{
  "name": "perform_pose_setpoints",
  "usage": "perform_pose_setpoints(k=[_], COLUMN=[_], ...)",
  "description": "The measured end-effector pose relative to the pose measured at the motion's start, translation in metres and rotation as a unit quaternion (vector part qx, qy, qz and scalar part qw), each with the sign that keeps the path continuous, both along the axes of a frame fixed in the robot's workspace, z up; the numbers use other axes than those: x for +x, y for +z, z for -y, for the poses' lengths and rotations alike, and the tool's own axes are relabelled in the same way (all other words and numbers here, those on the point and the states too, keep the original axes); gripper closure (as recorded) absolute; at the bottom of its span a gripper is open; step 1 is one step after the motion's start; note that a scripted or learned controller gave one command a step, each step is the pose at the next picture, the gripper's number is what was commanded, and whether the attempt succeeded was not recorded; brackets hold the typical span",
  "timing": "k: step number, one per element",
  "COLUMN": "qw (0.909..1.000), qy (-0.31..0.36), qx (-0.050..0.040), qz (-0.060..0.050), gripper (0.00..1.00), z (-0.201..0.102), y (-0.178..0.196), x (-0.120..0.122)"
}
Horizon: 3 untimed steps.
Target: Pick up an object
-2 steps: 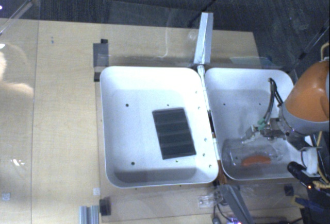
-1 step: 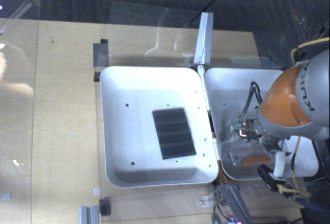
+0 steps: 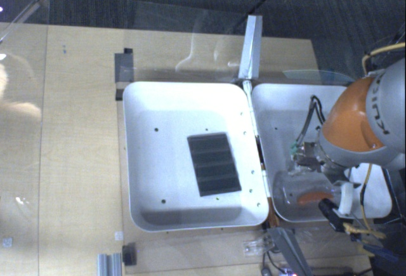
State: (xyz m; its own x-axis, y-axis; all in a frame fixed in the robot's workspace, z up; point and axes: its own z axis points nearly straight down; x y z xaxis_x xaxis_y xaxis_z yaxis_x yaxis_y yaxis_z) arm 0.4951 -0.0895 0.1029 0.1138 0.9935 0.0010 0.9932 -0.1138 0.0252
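Observation:
A dark ribbed rectangular pad [image 3: 214, 164] lies flat in the middle of the left bin [image 3: 143, 141]. In the right bin [image 3: 279, 116], near its front wall, sits a clear rounded object [image 3: 293, 195] with a small orange-red piece [image 3: 312, 197] beside or inside it. My gripper [image 3: 304, 168] hangs low over the right bin, just behind the clear object, under the orange band of the arm [image 3: 355, 119]. The arm hides much of the right bin's floor.
A metal divider post [image 3: 250, 46] rises at the back between the two bins. Cables and black parts [image 3: 336, 214] hang by the wrist at the right bin's front edge. Wooden bench surface [image 3: 70, 154] spreads out to the left.

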Motion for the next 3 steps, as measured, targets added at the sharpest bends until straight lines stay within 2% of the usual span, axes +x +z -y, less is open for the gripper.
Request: perform_pose_setpoints(k=[1, 2, 3], qw=[0.9999, 0.9993, 0.9928], qy=[0.013, 0.036, 0.120], qx=[0.0008, 0.0004, -0.0005], qz=[-0.009, -0.009, -0.011], gripper=[1.00, 1.00, 1.00], z=[-0.037, -0.053, -0.061], y=[0.083, 0.122, 0.104], x=[-0.006, -0.006, -0.006])
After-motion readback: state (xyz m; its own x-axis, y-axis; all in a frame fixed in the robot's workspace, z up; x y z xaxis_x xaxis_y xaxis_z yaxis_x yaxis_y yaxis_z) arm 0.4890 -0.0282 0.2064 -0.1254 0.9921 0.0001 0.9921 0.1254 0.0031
